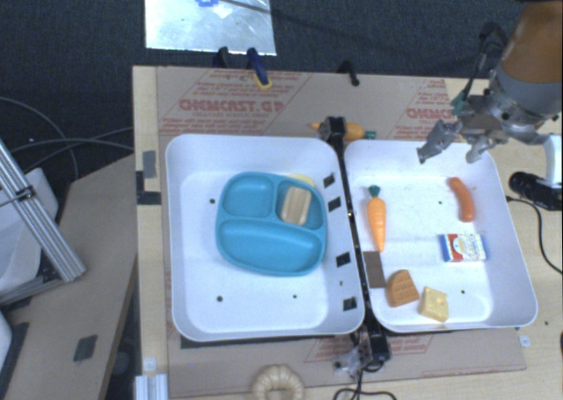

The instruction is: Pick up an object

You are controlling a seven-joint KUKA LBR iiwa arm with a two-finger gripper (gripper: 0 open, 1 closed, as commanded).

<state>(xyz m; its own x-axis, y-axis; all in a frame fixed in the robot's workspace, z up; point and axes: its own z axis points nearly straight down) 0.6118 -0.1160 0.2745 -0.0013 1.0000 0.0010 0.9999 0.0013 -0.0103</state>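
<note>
My gripper hangs open over the far right corner of the right bin, its two fingers spread with nothing between them. Below it in that bin lie an orange sausage, a toy carrot with a green top, a small blue and white box, a brown bread slice, a pale cheese wedge and a dark brown flat piece. The sausage is the closest, just below and right of the fingers.
The left bin holds a blue divided plate with a tan bread piece in its upper right compartment. A black divider runs between the bins. A shiny metal sheet lies beyond the bench.
</note>
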